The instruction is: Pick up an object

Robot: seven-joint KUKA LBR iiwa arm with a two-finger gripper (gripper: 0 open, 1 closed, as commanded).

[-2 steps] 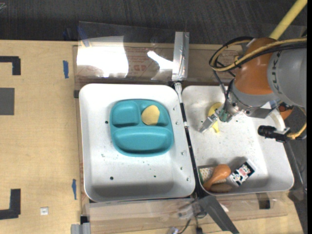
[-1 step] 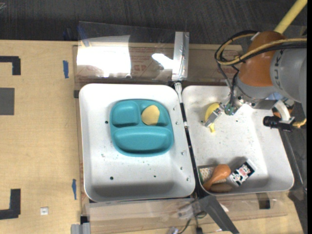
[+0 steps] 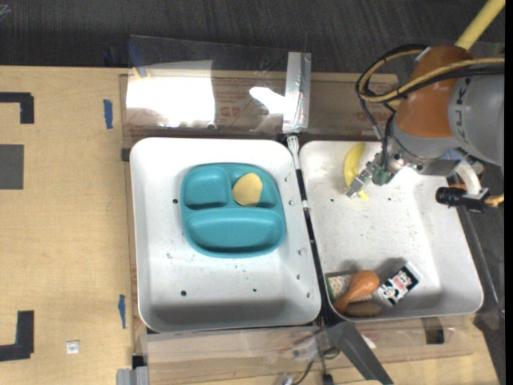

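Down at the near edge of the right bin (image 3: 449,271) sat a brown rounded item (image 3: 358,288) with a small black-and-white box (image 3: 398,285) just beside it; in the left bin (image 3: 152,239) a teal divided tray (image 3: 232,229) carried a yellow lump (image 3: 248,188) in its far-right compartment; farther back the gripper (image 3: 371,176) hung over the banana (image 3: 353,165), right at its lower end, grip impossible to make out

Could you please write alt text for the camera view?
The gripper sits at a banana in the right bin, which also holds a brown item and a small carton. The left bin holds a teal divided tray bearing a yellow piece.
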